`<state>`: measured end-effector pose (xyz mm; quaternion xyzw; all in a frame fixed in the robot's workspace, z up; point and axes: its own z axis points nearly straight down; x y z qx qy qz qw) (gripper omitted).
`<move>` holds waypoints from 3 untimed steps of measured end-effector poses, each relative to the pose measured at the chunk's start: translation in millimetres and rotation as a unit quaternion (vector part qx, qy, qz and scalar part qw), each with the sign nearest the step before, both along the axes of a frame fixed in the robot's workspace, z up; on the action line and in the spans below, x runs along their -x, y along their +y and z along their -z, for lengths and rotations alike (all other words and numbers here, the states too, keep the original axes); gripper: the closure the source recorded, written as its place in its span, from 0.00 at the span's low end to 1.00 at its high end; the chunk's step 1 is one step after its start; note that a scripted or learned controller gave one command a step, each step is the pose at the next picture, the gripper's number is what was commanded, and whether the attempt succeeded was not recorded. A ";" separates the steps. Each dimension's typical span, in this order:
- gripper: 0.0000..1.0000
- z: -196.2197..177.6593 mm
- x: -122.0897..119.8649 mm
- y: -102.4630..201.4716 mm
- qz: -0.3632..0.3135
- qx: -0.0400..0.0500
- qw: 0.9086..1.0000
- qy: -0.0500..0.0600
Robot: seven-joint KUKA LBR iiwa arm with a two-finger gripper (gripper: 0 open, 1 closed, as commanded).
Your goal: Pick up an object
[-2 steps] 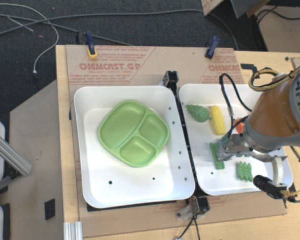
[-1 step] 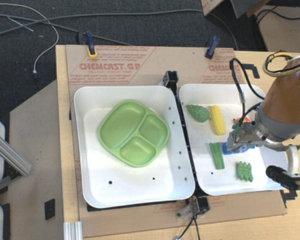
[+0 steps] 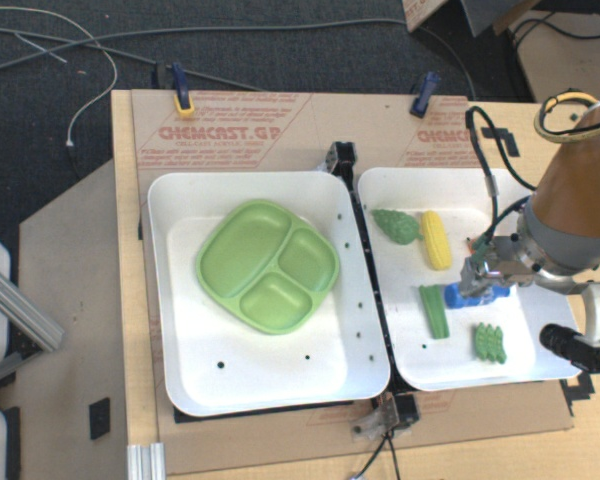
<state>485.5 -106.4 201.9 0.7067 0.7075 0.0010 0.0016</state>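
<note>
The right bin (image 3: 410,368) holds a yellow corn cob (image 3: 436,239), a green leafy piece (image 3: 397,226), a green bar (image 3: 435,311), a small green ridged piece (image 3: 489,343) and a blue object (image 3: 473,295). My gripper (image 3: 477,280) comes down from the right, directly over the blue object, and touches or nearly touches it. The wrist body above hides how the gripper meets the blue object.
A light green divided plate (image 3: 268,265) lies in the left bin (image 3: 180,368). A black divider (image 3: 365,258) separates the two bins. Cables (image 3: 490,168) trail from the arm across the right bin's far corner. Clamps (image 3: 183,98) hold the cardboard base.
</note>
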 end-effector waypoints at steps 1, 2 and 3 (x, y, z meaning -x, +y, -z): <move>1.00 6.2 -10.1 51.1 -0.002 -0.001 1.000 0.002; 1.00 6.3 -10.7 105.5 -0.002 -0.002 1.000 0.002; 1.00 8.4 -21.2 154.4 -0.002 -0.001 1.000 0.001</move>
